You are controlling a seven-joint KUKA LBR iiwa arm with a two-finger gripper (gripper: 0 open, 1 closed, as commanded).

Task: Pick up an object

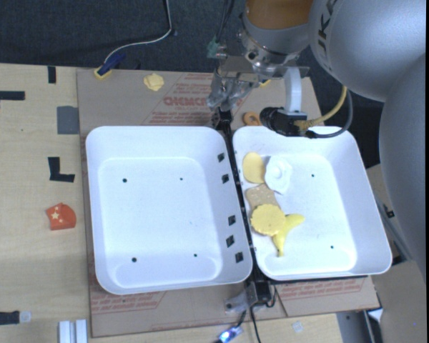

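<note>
Clustered at the 9 o'clock side of the right bin, close to the wall shared with its neighbour: a round yellow disc topmost, a crumpled white piece touching it at 3 o'clock, a tan slab just below at 6 o'clock, and under that a larger yellow lump with a thin tail trailing toward 5 o'clock. All lying flat on the bin floor, nothing lifted. From that cluster toward 11 o'clock, beyond the bin's top rim and over the printed cardboard sheet, hangs the gripper, clear of every piece and holding nothing visible (open or clenched: cannot tell, too dark and small). Just beside it at 3 o'clock, a small tan ring on the cardboard. Above, the grey arm with its orange band. At 9 o'clock from the cluster, the left bin. Farther out, a pale yellow scrap at 12 o'clock of that bin, and an orange-red block on the wooden bench at its 9 o'clock.
</note>
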